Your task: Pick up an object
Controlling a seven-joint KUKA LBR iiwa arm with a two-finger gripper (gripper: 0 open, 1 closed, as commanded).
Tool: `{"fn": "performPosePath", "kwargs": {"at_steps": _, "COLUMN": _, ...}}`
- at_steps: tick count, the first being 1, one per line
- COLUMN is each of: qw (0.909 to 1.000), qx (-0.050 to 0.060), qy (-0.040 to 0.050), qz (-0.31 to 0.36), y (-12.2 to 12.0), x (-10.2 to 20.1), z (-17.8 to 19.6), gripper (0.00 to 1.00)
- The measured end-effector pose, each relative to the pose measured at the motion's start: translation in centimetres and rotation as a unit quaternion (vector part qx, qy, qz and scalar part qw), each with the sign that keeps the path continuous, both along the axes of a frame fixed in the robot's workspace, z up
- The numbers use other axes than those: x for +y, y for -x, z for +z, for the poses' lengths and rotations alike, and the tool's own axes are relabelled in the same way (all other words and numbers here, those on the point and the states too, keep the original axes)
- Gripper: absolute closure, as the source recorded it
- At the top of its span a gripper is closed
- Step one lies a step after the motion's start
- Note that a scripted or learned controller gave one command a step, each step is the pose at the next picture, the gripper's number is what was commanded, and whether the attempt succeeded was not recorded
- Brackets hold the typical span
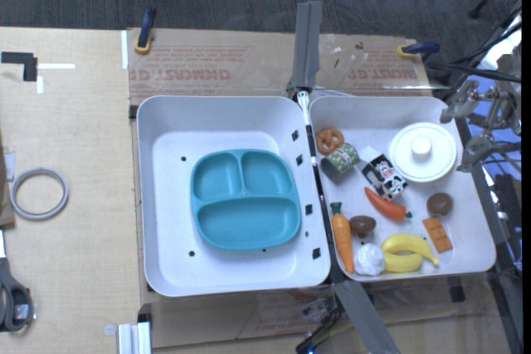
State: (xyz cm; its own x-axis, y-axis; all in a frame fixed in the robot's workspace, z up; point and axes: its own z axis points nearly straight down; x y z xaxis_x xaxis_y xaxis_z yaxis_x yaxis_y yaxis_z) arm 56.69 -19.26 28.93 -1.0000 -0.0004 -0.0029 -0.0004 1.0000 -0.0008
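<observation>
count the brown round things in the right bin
2: one brown ball near the bin's right wall below the white lid, one beside the carrot. Others may hide under clutter.

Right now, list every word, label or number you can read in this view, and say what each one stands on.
Red print on the brown cardboard sheet behind the white bins: mirrored or upside down, too blurred to read.
More red print on the cardboard's right part: equally unreadable.
Small black-and-white patterned carton in the right bin: markings too small to read.
Nothing else carries text.
</observation>
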Motion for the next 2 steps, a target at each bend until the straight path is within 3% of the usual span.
{"fn": "performPosePath", "kwargs": {"at_steps": 1, "qw": 0.9967, "qx": -0.001, "qy": -0.0002, "qz": -0.081, "y": -1.1, "x": 6.2, "z": -15.9, "gripper": 0.0}}
{"fn": "performPosePath", "kwargs": {"at_steps": 2, "qw": 0.9921, "qx": -0.024, "qy": 0.0032, "qz": -0.123, "y": 0.1, "x": 7.5, "z": -18.0, "gripper": 0.0}}
